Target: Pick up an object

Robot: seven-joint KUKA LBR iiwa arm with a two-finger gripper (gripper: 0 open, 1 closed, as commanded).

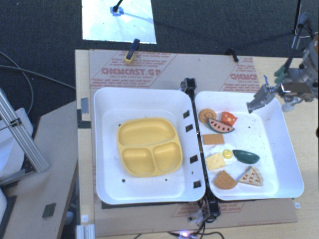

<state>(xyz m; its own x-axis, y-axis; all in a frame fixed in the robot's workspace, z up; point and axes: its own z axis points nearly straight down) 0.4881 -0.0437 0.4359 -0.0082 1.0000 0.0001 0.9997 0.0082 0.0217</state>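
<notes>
Toy food pieces lie in the right bin (pixel 279 133): a round brown pretzel (pixel 207 115), a red piece (pixel 229 117), a watermelon slice (pixel 221 126), an orange cracker (pixel 213 139), a yellow cheese block (pixel 215 161), a small fried egg (pixel 228 155), a dark green piece (pixel 245 156), a pizza slice (pixel 251 177) and a brown wedge (pixel 225 180). My gripper (pixel 271 105) hangs above the bin's far right part, up and to the right of the red piece. It is open, with nothing between its fingers (pixel 259 101).
The left bin (pixel 107 133) holds a yellow divided plate (pixel 148 146). A black divider with clips (pixel 195 148) runs between the bins. Cardboard (pixel 149 66) lies under both. Metal framing (pixel 20 133) stands at the far left.
</notes>
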